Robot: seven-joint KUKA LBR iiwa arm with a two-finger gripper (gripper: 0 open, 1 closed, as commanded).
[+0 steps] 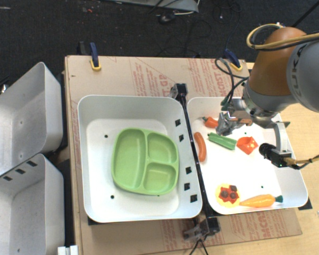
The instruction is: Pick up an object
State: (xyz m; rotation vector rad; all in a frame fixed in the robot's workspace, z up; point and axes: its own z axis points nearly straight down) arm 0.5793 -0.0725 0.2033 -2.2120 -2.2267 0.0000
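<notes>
While our gripper [227,120] hovers at the right bin's [295,185] twelve o'clock, we cannot tell its state; we judge the approach underway, the green piece [221,141] just below at six o'clock, needing a descent

Green divided plate [145,161] in left bin [90,142]

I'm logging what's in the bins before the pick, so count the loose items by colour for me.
Green: 2, the divided plate and the long green piece.
Orange or red: 4, the sausage, the carrot, the red block, the small orange piece.
Yellow: 1, the disc with dark bits.
Total: 7.
</notes>
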